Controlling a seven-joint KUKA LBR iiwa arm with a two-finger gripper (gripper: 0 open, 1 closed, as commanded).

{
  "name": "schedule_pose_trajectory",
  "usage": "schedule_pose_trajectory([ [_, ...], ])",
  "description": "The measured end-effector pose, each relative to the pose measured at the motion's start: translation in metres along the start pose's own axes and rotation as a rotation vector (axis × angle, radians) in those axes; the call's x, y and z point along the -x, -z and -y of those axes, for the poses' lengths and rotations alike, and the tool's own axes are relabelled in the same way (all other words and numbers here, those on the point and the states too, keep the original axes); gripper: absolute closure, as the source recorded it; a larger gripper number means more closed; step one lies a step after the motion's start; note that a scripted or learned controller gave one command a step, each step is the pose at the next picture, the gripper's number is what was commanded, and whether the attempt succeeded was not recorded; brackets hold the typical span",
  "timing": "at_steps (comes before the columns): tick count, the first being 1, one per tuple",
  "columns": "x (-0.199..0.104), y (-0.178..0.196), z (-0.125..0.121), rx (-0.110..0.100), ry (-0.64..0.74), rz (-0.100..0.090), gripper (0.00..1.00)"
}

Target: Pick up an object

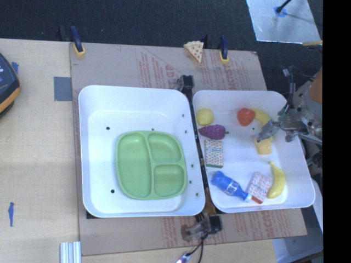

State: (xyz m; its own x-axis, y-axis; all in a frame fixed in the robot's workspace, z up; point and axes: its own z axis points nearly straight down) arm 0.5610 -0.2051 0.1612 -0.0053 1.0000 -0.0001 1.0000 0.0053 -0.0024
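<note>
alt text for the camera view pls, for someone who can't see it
The end effector reaches in from the right, just above a yellow block in the right bin, which also holds toy food, a banana and a blue bottle. The left bin holds a green tray.

Grey arm reaching in from the right, gripper (272, 129) low, pointing left, partly cropped
</note>
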Motion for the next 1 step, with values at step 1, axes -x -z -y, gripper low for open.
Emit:
schedule_pose_trajectory([
  [1, -0.0146, 0.0057, -0.0528, 0.001, -0.001, 0.0, 0.0],
])
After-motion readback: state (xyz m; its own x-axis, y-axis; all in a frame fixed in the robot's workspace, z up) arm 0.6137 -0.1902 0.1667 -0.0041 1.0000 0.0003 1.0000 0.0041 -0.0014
